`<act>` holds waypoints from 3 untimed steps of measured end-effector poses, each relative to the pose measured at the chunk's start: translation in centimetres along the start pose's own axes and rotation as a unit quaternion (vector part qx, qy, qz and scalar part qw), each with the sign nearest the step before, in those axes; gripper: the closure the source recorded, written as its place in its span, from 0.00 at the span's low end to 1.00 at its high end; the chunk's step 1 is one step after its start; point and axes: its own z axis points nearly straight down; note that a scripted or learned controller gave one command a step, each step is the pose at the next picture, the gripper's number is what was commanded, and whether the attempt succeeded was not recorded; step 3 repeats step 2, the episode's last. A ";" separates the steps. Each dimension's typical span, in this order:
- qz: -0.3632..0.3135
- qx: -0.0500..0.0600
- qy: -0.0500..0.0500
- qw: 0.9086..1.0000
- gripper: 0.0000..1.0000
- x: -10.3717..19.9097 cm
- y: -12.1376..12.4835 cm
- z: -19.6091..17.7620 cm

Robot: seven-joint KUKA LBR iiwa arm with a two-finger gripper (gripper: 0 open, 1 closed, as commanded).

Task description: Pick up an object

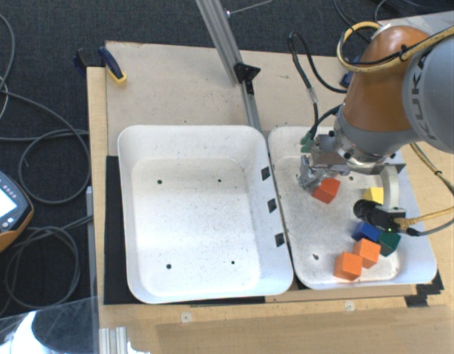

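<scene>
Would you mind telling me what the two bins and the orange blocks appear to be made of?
Left bin and right bin: probably moulded plastic, judging by the smooth white surface and rounded rims; matte and speckled with dark marks. Orange blocks: matte, evenly coloured cubes with crisp edges, perhaps painted wood or foam; the view cannot settle which.

No legible txt; partial letters on arm [433, 87], can't read.

Claw [312, 174]: low over the right bin [308, 268], an orange-red block [326, 190] just beside it.
Front right corner: orange blocks [357, 259], blue block [365, 232].
</scene>
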 end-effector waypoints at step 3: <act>0.000 -0.002 0.000 1.000 1.00 10.4 0.8 -1.3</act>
